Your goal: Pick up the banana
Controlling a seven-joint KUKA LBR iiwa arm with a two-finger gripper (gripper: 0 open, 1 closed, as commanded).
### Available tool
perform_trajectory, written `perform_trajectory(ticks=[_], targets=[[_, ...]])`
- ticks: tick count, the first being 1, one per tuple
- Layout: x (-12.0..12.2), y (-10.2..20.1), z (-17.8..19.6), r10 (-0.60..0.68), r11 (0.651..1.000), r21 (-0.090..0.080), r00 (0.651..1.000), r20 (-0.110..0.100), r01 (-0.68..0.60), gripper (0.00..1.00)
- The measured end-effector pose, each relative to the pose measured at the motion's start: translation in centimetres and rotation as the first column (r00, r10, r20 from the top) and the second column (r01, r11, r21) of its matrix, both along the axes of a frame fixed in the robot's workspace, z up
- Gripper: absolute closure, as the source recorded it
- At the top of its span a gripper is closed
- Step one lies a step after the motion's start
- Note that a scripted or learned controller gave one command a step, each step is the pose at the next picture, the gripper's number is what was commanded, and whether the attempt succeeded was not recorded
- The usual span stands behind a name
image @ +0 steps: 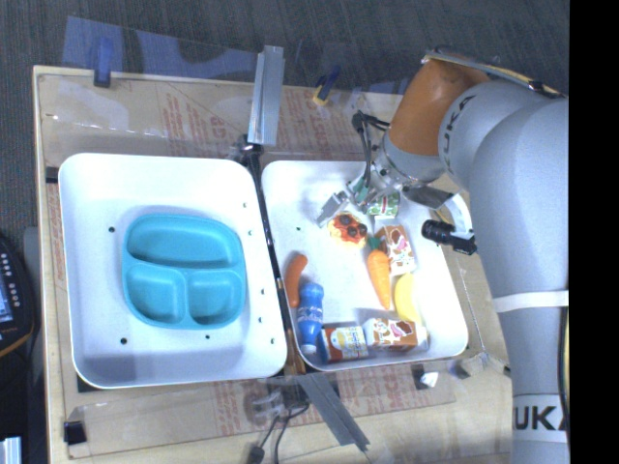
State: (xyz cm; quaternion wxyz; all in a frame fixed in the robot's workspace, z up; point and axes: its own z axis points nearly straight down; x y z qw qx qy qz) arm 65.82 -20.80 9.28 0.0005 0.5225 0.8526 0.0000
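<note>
The banana (pixel 406 300) is lying near the right bin's (pixel 290 187) right wall, with the carrot (pixel 379 274) pressing along its left side and a small carton (pixel 397 248) sitting at its upper end. A juice box (pixel 375 336) is lying across just below it. The bin's upper-left floor is staying open, while the arm (pixel 484 153) is hanging over the upper right corner.

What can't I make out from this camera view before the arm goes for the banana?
- Gripper: too small and cluttered against the right bin to judge its state.
- Banana: its upper end is hidden under the small carton; its left side lies close beside the carrot, and contact is unclear.
- Carton labels: too small to read.
- Arm: cut off by the frame's bottom edge.
</note>
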Motion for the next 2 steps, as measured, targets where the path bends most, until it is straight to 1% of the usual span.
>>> perform_trajectory(ticks=[2], targets=[[-0.04, -0.18, 0.01, -0.07, 0.998, 0.0, 0.998, 0.001, 0.07, 0.0]])
